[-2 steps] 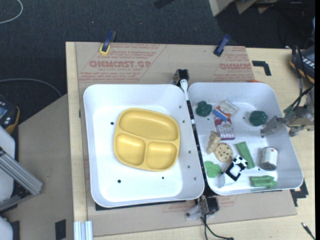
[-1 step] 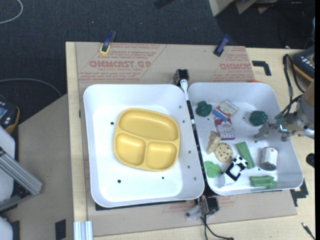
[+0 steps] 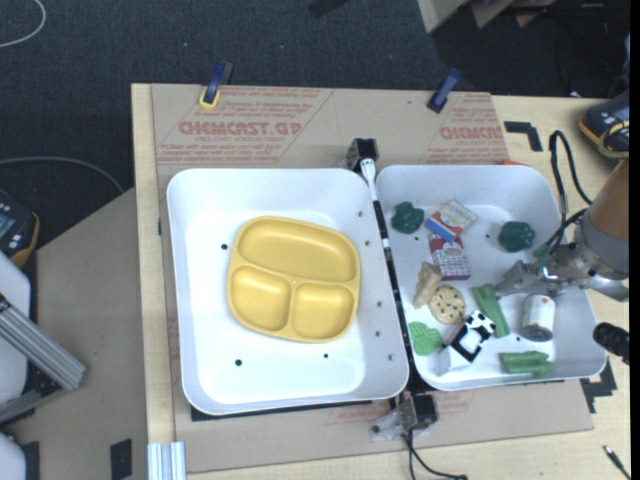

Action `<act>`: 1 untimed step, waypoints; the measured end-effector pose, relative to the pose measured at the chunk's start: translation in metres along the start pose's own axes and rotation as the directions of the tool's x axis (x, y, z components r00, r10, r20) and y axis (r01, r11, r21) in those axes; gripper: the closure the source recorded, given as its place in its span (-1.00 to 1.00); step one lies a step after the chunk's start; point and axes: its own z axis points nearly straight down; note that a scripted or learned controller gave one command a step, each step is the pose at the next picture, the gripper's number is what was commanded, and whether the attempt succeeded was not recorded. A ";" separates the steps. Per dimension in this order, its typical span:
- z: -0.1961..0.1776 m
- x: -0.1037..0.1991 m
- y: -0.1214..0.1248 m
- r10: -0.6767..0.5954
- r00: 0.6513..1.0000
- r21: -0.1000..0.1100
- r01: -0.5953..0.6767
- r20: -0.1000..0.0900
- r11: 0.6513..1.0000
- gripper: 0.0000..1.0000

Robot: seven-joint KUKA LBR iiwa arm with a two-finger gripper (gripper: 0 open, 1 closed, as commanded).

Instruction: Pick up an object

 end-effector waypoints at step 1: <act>0.021 0.003 0.002 -0.002 1.000 -0.006 0.002 -0.003 1.000 -1.00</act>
